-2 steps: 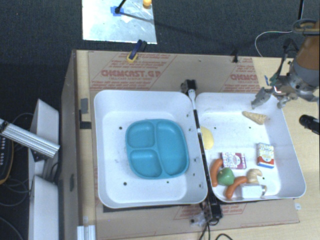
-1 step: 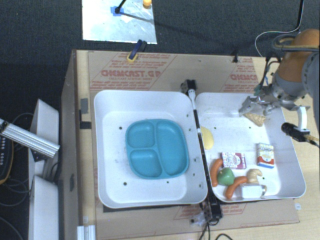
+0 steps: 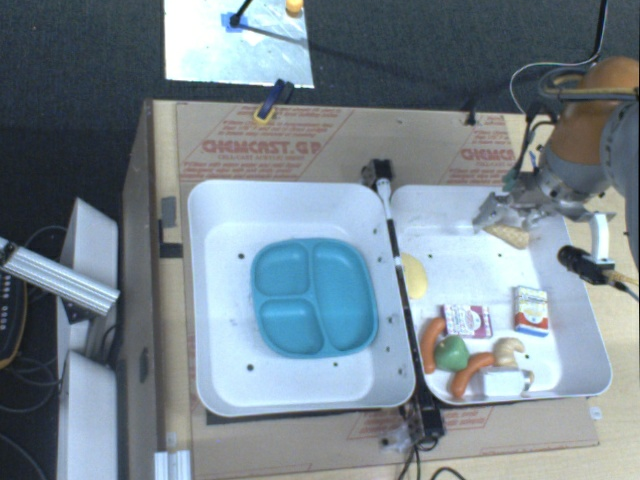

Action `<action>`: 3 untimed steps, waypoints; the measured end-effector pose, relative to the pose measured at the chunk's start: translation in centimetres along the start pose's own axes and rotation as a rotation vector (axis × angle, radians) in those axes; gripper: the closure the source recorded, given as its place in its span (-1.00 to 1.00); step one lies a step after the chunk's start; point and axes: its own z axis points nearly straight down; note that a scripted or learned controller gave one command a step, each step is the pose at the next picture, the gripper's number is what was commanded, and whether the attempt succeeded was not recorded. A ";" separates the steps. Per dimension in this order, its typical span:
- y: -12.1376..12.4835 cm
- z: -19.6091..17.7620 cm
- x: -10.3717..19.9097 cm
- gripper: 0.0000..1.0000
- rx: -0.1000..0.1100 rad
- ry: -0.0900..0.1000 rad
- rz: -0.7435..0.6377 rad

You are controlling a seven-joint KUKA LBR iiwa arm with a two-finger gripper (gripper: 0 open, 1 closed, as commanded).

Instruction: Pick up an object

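My gripper (image 3: pixel 505 213) hangs low over the far part of the right bin (image 3: pixel 585 343), at the end of the grey arm with its orange band (image 3: pixel 600 78). Directly below and touching or nearly touching it lies a flat tan piece (image 3: pixel 513 236), like a slice of bread; I cannot make out whether it is gripped. Further forward in the same bin lie a pink box (image 3: pixel 467 320), a red and white box (image 3: pixel 531 309), a yellow piece (image 3: pixel 413 276), an orange carrot (image 3: pixel 432 339), a green pepper (image 3: pixel 452 352), an orange sausage (image 3: pixel 470 374), a beige mushroom (image 3: pixel 508 349) and a white box (image 3: pixel 505 383).
The left bin (image 3: pixel 215 268) holds a blue compartment tray (image 3: pixel 313 296). A black divider bar (image 3: pixel 392 258) runs between the two bins. The bins rest on a cardboard sheet (image 3: pixel 270 143). A bare stretch of the right bin floor (image 3: pixel 470 268) lies between the gripper and the toys.
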 end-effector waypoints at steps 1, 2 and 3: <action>1.0 2.6 -1.2 -1.00 0.003 0.003 0.000; 1.2 1.4 -1.3 1.00 -0.004 -0.001 -0.003; -4.8 -2.1 1.4 1.00 0.000 0.000 0.002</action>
